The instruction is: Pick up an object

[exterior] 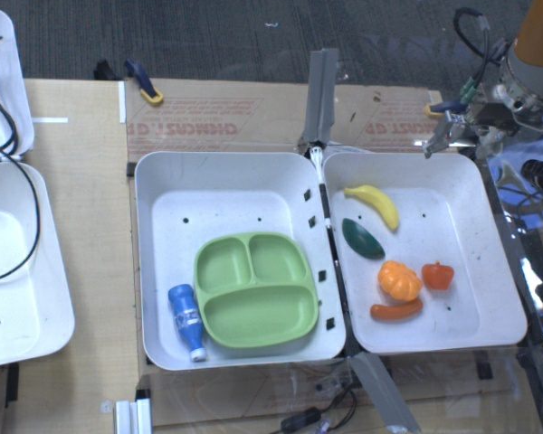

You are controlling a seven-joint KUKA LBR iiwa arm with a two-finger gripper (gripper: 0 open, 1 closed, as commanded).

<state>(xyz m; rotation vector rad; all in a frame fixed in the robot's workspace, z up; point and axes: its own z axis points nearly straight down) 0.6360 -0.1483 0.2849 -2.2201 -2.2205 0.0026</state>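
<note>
Objects for picking sit in the right bin [489, 242] as I see it from the overhead camera: a yellow banana [376, 203] toward the back, a dark green oval vegetable [362, 240] just in front of it and closer to the divider, an orange pumpkin-like piece [400, 280] near the middle, a small red tomato [438, 276] just beside it on the right, and a reddish-orange sausage-shaped piece [396, 311] touching or nearly touching the pumpkin's front edge. The left bin [163, 206] holds a green divided plate [255, 289] with three compartments, and a blue bottle [186, 319] with a white cap lies on its side just left of the plate, cap pointing toward the front. My end effector [454, 136] hangs over the back right corner of the right bin, above the rim, well apart from all of the items; nothing is between its fingers, and I cannot tell from this angle how far they are spread. The arm's orange band [534, 25] shows at the upper right, with cables looping around the wrist. On the desk [81, 143] behind the left bin lies a small blue and yellow clamp [143, 82].
</note>
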